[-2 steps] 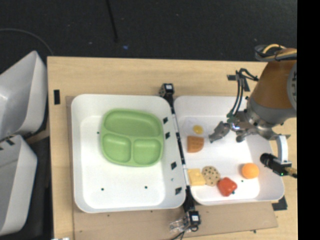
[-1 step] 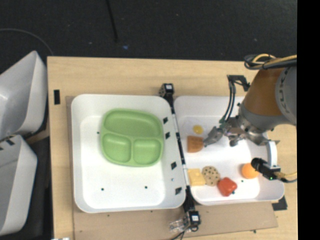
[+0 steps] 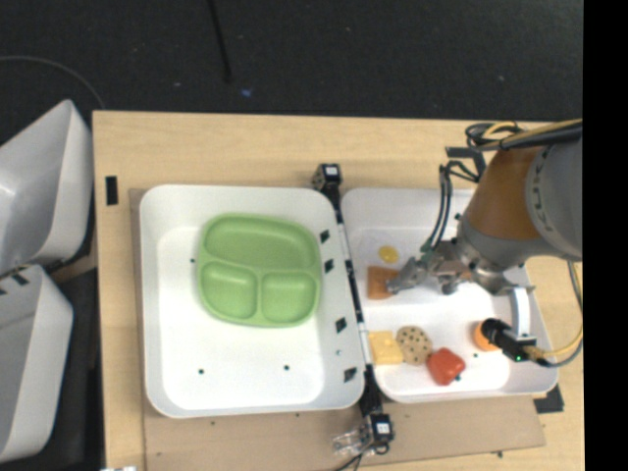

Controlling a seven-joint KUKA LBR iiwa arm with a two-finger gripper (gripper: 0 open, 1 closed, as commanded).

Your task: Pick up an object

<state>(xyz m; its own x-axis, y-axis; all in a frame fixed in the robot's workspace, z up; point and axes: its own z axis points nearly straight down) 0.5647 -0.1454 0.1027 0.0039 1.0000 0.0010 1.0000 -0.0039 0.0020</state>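
Observation:
My gripper (image 3: 420, 275) hangs low over the middle of the right bin (image 3: 510, 386), under the grey wrist with its orange band. Its tip is at the right edge of an orange-brown block (image 3: 379, 281); whether it touches the block I cannot tell. A small yellow piece (image 3: 389, 255) lies just behind the block. Along the bin's front lie a yellow wedge (image 3: 385, 348), a speckled cookie (image 3: 414, 341) and a red pepper-like item (image 3: 444, 366). An orange item (image 3: 484, 334) sits at the right, partly hidden by a black part of the arm.
The left bin (image 3: 167, 361) holds a green divided plate (image 3: 260, 269) in its rear half. Black clips run along the seam between the bins (image 3: 343, 292). Cables loop off the arm at the right. White bulky shapes stand beyond the bench's left edge.

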